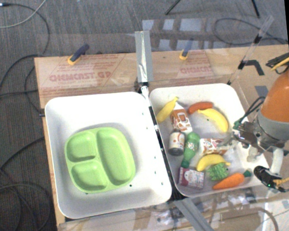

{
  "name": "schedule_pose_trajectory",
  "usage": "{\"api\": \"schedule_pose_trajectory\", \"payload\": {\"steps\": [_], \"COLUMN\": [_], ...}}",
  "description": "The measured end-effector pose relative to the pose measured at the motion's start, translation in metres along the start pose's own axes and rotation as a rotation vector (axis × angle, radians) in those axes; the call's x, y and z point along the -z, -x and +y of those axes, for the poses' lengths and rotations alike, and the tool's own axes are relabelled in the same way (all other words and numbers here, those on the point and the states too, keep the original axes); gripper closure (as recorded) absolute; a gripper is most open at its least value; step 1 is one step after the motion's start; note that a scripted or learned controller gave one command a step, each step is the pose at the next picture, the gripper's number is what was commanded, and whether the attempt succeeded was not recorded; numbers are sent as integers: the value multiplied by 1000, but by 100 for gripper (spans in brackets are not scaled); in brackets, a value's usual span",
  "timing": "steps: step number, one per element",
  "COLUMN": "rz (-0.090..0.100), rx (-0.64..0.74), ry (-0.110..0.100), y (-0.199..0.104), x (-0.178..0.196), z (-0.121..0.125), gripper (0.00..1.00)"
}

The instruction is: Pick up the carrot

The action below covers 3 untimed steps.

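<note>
The carrot (pixel 228 181) is orange with a green stub at its right end. It lies flat along the front wall of the right bin (pixel 234 93), near the front right corner. My gripper (pixel 242 138) hangs over the right side of that bin, behind the carrot and a little to its right, below the orange band (pixel 282 104) of the arm. Nothing shows between the gripper and the carrot, and the two are apart.
Packed in the right bin are several toy foods: a green leafy piece (pixel 218 171) touching the carrot's left end, bananas (pixel 210 161) (pixel 215 119), a green bottle (pixel 189 148), a pink carton (pixel 191 178), a can (pixel 176 142), a red sausage (pixel 200 106). The left bin (pixel 66 197) holds a green divided plate (pixel 100 158).
</note>
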<state>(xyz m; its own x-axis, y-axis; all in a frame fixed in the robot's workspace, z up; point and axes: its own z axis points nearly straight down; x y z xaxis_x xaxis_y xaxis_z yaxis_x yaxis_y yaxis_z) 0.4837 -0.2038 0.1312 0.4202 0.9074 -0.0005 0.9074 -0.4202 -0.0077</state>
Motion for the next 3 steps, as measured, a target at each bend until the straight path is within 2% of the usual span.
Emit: {"api": "schedule_pose_trajectory", "payload": {"steps": [1,2,3], "rz": [-1,-28,-22], "rx": [-206,-374,-371], "ry": [7,-9,-9], "y": [-90,-154,-161], "x": [-38,-37,-25], "z": [129,126,127], "gripper": [0,0,100]}}
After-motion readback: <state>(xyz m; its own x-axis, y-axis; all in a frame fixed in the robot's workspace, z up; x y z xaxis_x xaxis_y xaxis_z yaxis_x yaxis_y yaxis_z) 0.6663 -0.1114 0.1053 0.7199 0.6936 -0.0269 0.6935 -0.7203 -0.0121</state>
